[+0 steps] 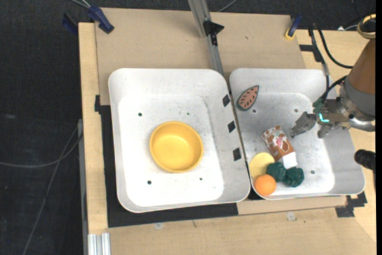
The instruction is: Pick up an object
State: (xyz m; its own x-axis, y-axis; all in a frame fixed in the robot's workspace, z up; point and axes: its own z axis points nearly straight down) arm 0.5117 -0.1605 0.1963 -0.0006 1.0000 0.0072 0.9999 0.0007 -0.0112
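The right bin (310, 83) holds a brown-and-white snack packet (279, 143), a yellow round piece (261, 163), an orange ball (265, 184), a dark green lumpy toy (285, 174) and a pink leaf-shaped piece (248, 97) on its upper left slope. My gripper (311, 126) hangs over the right side of this bin, just right of the snack packet, with its fingers spread open and nothing between them. A yellow bowl (175, 146) sits in the left bin (131, 92).
A metal pole (197, 3) slants down from the top to the gap between the bins. Blue clamps (100, 19) mark the bench's back corners. Cables (319, 48) run along the right of the bench near the arm.
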